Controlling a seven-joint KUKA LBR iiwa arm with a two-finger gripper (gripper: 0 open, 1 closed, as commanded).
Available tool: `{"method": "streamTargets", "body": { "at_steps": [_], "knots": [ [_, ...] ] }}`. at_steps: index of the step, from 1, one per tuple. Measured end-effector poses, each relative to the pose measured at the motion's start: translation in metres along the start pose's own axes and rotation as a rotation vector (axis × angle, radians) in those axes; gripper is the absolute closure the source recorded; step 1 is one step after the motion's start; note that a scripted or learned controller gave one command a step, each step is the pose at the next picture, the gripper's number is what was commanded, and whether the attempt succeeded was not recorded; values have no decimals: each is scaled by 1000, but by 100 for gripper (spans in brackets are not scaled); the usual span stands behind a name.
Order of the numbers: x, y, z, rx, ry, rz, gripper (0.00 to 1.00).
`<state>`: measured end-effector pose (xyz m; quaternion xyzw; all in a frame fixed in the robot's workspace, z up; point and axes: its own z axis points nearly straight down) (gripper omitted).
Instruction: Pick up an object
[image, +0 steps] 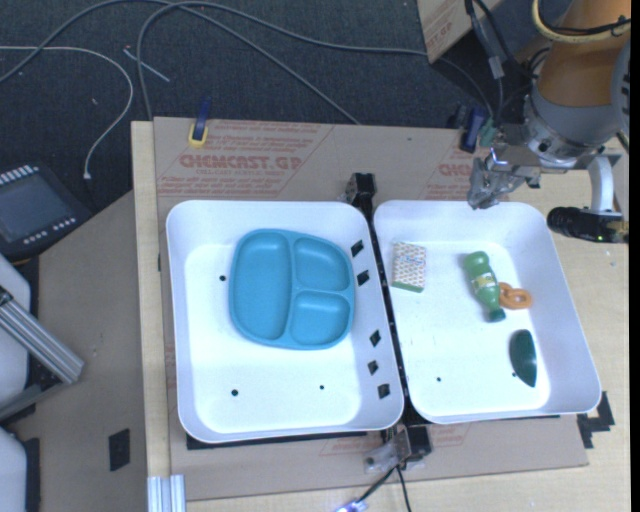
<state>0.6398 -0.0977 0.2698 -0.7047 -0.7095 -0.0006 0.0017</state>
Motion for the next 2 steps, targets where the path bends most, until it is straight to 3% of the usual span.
{"method": "streamTargets", "body": {
  "at_steps": [2],
  "knots": [
    [103, -8, 13, 1, -1, 1, 100]
  ]
}}
